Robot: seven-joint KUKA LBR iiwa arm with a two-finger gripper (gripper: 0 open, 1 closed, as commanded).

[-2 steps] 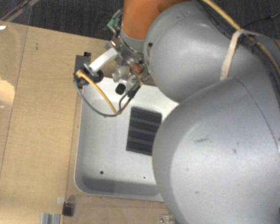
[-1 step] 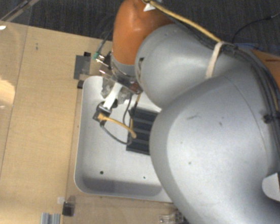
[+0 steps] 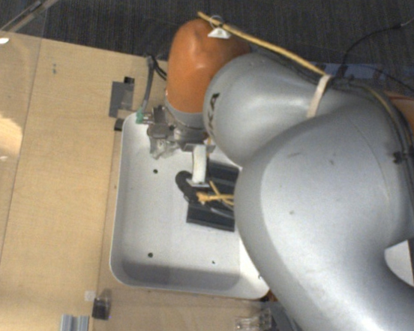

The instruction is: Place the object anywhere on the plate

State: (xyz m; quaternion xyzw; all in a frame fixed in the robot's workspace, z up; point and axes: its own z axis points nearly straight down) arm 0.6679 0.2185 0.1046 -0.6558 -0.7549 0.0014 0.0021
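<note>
In the camera view, a shallow white bin point(image 3: 158, 245) sits on the wooden bench point(image 3: 46, 178). Its left rim and rounded near-left corner are in plain sight. The bare floor along the left wall and across the near end is open, marked only by a few small dark dots. A grey and black bracket point(image 3: 123, 97) stands on the bench just outside the bin's far-left corner. A small black block point(image 3: 101, 307) stands just outside the near-left corner. To the left of the bin the bench lies open.

The grey arm point(image 3: 321, 214) comes in from the right and covers the bin's right side and near-right corner. Its orange band point(image 3: 194, 61) sits over the far rim, with the wrist pointing down. The gripper point(image 3: 166, 142) hangs low over the far-left part of the bin, near the left wall. Whether it is open or closed cannot be told. With so much of the bin hidden, it also cannot be told where the object or the plate lies.
</note>
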